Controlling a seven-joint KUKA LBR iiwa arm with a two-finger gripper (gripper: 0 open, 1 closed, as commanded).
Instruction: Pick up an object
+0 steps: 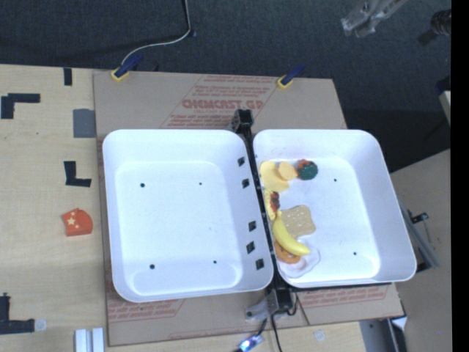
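- Gripper [364, 15] at top right of the view, over dark floor, well apart from both bins; pale and blurred, fingers' state not discernible, nothing visible between them.
- Pickable toy food all clustered along left wall of the right bin [366, 196].
- Banana [287, 237]: yellow, curved, lying near the bin's front-left corner, over something orange at its lower end.
- Bread slice [298, 220]: tan, flat, touching the banana's right side.
- Yellow piece [272, 174] toward the back, just beside a small orange bit and a round green-and-red item [307, 170].
- Left bin [176, 211]: white, shallow, a few black dots on the floor.
- Bins side by side on a cardboard sheet [220, 101] with red print, black clips along the shared edge.
- Orange-red block [77, 222] on the wooden bench, left of the bins, well apart.
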